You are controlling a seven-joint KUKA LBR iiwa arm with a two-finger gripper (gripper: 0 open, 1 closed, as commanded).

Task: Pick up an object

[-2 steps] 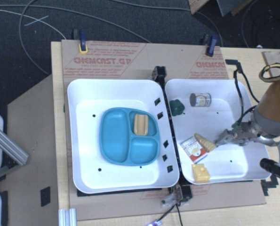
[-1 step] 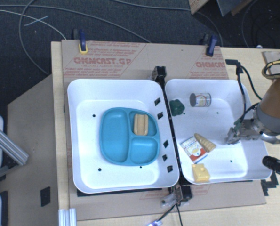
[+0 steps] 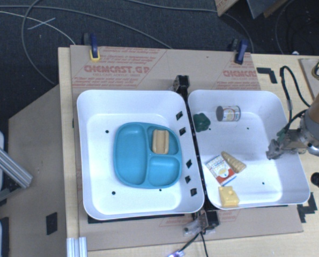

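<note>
- The arm (image 3: 317, 127) is cut off by the frame's edge at 3 o'clock; the gripper (image 3: 274, 150) hangs over the right bin's (image 3: 266, 194) right wall, its metal tip small and blurred, nothing visibly in it.
- In that bin: a small cylindrical can (image 3: 228, 113) lying on its side at 12 o'clock, a dark green lump (image 3: 202, 122) at 10, a flat printed packet (image 3: 219, 169) under a tan cone-like piece (image 3: 234, 162) near centre, a yellow block (image 3: 229, 197) at 7.
- The left bin (image 3: 95, 186) holds a smooth blue divided tray (image 3: 135, 157); a tan oblong (image 3: 160, 141) rests in its upper-right compartment.
</note>
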